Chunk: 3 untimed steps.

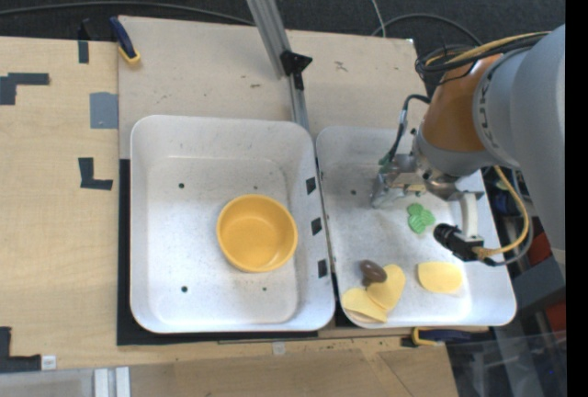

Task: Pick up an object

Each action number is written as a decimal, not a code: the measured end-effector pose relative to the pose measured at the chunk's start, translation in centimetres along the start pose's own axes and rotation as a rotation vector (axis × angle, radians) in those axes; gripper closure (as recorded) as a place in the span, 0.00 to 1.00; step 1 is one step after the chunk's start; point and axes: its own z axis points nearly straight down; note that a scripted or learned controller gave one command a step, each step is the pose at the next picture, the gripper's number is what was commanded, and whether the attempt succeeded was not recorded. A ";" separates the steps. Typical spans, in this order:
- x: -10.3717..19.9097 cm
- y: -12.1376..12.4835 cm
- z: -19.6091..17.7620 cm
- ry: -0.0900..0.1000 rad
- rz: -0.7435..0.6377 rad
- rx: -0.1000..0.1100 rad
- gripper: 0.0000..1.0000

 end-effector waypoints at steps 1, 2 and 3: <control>-0.4 -0.4 -4.4 0.000 0.003 -0.004 1.00; -0.4 0.6 -10.3 -0.001 0.001 -0.007 1.00; -0.4 0.6 -10.1 0.000 0.002 0.000 1.00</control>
